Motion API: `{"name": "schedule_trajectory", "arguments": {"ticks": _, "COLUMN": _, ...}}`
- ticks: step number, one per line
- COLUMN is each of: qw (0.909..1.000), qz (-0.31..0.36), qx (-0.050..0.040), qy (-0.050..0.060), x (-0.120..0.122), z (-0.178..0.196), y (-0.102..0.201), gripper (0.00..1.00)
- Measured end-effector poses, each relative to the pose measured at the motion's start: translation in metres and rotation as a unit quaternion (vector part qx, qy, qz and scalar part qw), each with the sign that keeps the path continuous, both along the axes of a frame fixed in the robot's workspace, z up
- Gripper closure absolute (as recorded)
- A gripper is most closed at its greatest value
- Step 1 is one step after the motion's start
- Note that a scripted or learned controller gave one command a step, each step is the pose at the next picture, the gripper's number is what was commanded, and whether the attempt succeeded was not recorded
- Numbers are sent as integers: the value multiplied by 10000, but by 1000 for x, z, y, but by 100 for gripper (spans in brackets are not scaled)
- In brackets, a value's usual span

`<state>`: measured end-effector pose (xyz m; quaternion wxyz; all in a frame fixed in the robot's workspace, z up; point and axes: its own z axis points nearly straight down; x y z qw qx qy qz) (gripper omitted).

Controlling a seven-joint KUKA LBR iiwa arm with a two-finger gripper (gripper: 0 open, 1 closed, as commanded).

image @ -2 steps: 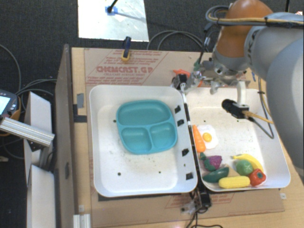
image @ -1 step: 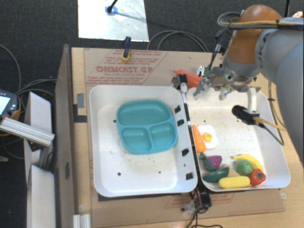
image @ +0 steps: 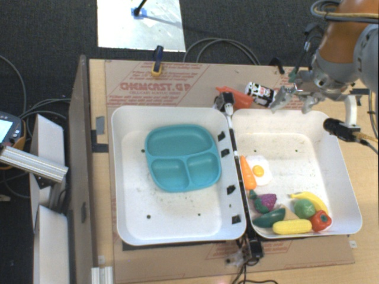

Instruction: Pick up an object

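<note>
Your stock, by finish:
- 2 white bins [image: 177, 232]: smooth plastic, matt, dark specks on floors.
- Teal divided tray [image: 182, 157]: moulded plastic, satin.
- Toy foods, e.g. corn [image: 291, 226], tomato [image: 320, 220], carrot [image: 247, 171]: glossy plastic w/ highlights.
- Base sheet [image: 177, 84]: brown cardboard, matt, red print.
- Arm wrist [image: 340, 40]: orange band glossy, grey parts look metal.
- Sheet at top [image: 141, 16]: shiny, foil-like.

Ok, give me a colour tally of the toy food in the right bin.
Orange: 1, carrot
White and yellow: 1, fried egg
Purple: 1, eggplant
Green: 2, cucumber and pepper
Yellow: 2, corn and banana
Red: 1, tomato
Total: 8, all in the right bin
</note>
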<state>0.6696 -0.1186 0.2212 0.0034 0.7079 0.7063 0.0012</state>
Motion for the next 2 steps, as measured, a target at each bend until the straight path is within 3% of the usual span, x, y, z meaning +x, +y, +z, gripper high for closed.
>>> {"name": "schedule_trajectory", "arguments": {"ticks": 1, "qw": 10000, "qz": 10, "qx": 8, "qy": 33, "x": -1, "z": -68, "y": -23, "gripper": 0}}
{"name": "schedule_trajectory", "arguments": {"ticks": 2, "qw": 10000, "qz": 30, "qx": 5, "qy": 3, "x": 0, "z": -53, "y": -22, "gripper": 100}}
